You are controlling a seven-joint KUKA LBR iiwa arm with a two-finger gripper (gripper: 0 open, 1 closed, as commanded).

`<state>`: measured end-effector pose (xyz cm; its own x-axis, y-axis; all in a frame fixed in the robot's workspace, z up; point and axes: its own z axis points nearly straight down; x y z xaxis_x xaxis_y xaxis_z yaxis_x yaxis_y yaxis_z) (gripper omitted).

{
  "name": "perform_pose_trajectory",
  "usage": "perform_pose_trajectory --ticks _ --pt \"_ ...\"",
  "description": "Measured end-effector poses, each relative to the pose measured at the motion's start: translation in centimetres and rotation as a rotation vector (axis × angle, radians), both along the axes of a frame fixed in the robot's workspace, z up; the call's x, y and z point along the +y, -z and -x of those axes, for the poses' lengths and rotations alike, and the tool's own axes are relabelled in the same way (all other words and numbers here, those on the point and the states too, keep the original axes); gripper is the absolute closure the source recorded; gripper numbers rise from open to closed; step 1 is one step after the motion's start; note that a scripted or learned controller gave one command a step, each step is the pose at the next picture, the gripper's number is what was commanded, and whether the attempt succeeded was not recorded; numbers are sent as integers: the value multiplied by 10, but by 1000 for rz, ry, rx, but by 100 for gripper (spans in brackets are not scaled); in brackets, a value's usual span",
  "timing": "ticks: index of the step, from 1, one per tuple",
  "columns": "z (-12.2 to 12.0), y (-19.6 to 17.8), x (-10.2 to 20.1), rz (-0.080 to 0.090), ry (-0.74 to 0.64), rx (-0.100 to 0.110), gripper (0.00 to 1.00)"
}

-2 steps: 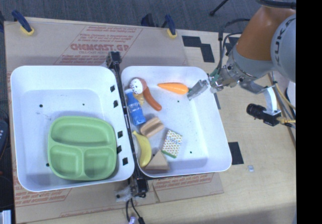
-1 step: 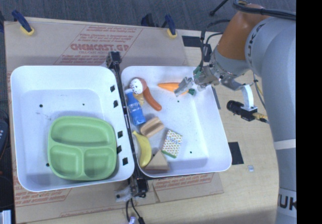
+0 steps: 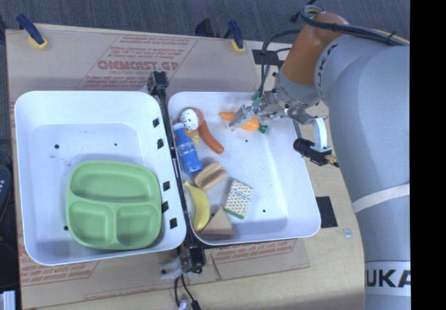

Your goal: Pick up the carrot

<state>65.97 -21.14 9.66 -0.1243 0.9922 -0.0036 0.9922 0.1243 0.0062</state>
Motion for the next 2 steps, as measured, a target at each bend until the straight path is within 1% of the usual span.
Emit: perform_pose_trajectory --ticks 1,2 --pt "2 -7 0 0 -5 9 100" --pt "3 -47 78 -4 -52 11 100"
